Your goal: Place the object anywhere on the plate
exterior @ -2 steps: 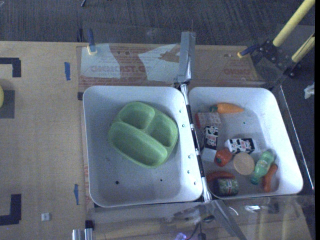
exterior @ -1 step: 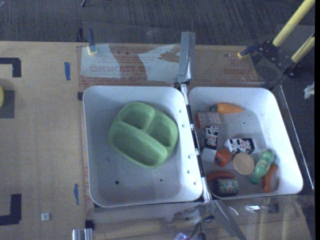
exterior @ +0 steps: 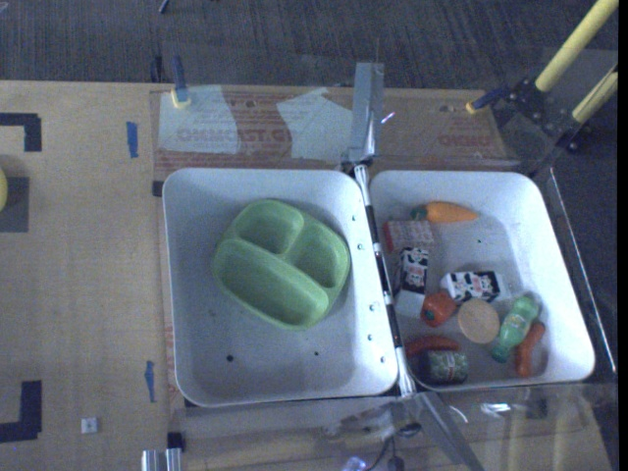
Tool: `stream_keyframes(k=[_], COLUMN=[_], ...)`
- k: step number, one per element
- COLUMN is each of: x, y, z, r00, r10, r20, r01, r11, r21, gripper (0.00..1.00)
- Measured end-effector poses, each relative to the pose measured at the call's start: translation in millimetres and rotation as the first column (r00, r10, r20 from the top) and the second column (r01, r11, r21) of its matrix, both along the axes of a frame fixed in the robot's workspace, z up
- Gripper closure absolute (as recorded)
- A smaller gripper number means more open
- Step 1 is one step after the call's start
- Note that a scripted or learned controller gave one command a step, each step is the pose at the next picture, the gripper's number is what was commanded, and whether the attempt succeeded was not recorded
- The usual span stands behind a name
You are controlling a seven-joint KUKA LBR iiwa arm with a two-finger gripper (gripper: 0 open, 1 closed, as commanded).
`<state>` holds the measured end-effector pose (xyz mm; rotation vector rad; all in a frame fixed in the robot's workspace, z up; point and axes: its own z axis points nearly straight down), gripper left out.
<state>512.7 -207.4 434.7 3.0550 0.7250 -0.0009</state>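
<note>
- You had the green plate (exterior: 285, 261), a three-compartment dish, lying in the left bin (exterior: 206, 351), a little above that bin's middle and turned at a slant.
- You had nothing resting on the plate; every loose object lay in the right bin (exterior: 525, 224), across the divider from it.
- At that bin's top you saw an orange carrot (exterior: 449, 212), with a pink box (exterior: 409, 234) just below and to its left.
- Two black-and-white cartons sat mid-bin: one (exterior: 415, 269) near the divider, the other (exterior: 472, 285) to its right.
- Below them you had a red round item (exterior: 438, 308) touching a tan disc (exterior: 479, 322), then a green bottle (exterior: 517, 326) tilted beside an orange-red piece (exterior: 530, 349).
- A dark green can (exterior: 446, 366) sat at the bottom edge, under a red sausage shape (exterior: 432, 343).
- You could not tell how the gripper's jaws stood, or whether they had hold of anything.
</note>
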Motion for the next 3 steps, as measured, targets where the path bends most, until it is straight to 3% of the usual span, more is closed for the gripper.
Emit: stream_keyframes(k=[2, 3], x=[0, -33], y=[0, 26], z=[0, -140], r00=[1.0, 0.972], r10=[0.001, -0.236], r20=[0.0, -0.004], r01=[-0.001, 0.236], r11=[1.0, 0.972], r21=[0.001, 0.003], gripper=[0.0, 0.0])
